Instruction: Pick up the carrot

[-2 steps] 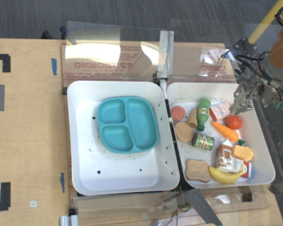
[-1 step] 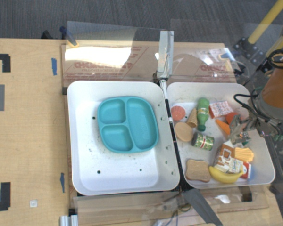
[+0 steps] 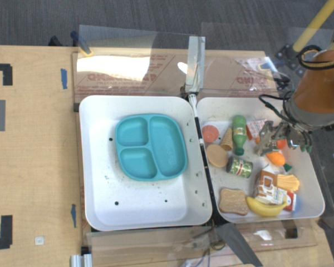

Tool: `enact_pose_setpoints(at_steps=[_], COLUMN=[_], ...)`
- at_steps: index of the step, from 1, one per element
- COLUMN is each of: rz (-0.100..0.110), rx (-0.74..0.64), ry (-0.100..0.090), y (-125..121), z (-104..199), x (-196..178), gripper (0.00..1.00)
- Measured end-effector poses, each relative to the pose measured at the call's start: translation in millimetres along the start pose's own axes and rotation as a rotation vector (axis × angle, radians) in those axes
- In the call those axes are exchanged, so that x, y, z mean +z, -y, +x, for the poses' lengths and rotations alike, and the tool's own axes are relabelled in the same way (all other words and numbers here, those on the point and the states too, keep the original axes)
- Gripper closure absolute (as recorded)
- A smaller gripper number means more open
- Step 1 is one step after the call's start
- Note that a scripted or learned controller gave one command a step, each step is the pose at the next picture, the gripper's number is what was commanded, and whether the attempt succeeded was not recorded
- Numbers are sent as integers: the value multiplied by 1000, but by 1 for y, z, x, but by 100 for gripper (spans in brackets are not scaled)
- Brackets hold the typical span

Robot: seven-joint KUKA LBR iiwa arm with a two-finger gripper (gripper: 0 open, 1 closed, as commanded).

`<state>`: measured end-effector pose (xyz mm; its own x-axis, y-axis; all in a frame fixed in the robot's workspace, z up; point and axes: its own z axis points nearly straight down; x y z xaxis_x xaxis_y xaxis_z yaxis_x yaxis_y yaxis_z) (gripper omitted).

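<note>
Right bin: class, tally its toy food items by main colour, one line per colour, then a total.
Orange: 2, carrot, carton
Green: 2, bottle, can
Yellow: 1, banana
Brown: 3, bread slice, cookie, cone
Red: 1, red disc
Total: 9

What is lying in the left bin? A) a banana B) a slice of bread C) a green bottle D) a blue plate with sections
D: the blue plate with three sections lies in the left bin, while the banana, green bottle and bread slice lie in the right bin.
</note>
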<state>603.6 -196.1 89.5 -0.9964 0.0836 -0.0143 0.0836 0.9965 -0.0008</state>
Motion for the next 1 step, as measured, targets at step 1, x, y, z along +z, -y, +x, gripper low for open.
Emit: enact_pose_setpoints(at_steps=[1], rz=[3], rx=[-120], ry=[6], y=[-4], z=[25], x=[-121], gripper=[100])
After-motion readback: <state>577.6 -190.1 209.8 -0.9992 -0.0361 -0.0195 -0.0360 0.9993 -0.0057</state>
